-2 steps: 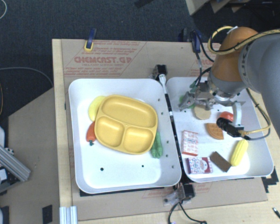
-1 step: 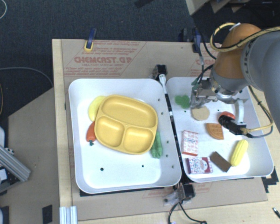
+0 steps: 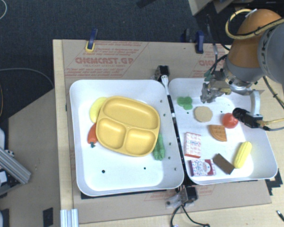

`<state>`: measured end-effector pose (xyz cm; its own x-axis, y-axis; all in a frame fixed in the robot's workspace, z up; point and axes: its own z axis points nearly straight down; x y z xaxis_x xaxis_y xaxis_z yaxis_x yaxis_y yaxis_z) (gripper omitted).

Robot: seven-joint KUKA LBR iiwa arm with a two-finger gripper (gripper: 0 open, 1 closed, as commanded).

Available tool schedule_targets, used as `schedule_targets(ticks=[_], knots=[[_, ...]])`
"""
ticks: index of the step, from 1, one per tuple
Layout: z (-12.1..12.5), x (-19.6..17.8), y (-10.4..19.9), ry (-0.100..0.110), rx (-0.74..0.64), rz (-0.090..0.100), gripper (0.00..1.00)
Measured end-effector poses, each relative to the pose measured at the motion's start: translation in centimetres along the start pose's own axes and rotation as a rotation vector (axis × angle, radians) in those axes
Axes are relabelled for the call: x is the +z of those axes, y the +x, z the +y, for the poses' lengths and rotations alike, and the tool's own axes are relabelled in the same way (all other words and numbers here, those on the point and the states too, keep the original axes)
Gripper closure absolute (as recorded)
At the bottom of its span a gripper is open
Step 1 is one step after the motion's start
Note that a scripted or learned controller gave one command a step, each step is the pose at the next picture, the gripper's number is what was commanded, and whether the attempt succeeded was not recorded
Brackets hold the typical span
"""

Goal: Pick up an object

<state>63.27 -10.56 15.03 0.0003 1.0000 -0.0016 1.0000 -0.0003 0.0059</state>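
My gripper (image 3: 208,96) hangs over the back of the right bin (image 3: 267,150), just above and behind a round tan biscuit (image 3: 203,113). A green leafy piece (image 3: 184,101) lies to its left. A red tomato (image 3: 230,121) and an orange wedge (image 3: 218,133) lie right of the biscuit. Nearer the front are a yellow corn cob (image 3: 242,154), a brown block (image 3: 223,163) and two red-and-white packets (image 3: 193,144) (image 3: 201,167). Nothing shows in the gripper.
The left bin (image 3: 80,122) holds a yellow divided plate (image 3: 128,125), with a yellow piece (image 3: 97,109) and a red pepper (image 3: 92,135) at its left edge and a green vegetable (image 3: 159,148) at its right. A black ridge (image 3: 173,122) separates the bins.
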Motion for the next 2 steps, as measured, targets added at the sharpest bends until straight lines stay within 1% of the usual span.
schedule_targets(ticks=[1,2], knots=[[-0.8,-5.1,0.1,-0.001,-0.001,0.0,1.0],[-0.6,-7.7,0.2,0.0,-0.001,0.0,1.0]])
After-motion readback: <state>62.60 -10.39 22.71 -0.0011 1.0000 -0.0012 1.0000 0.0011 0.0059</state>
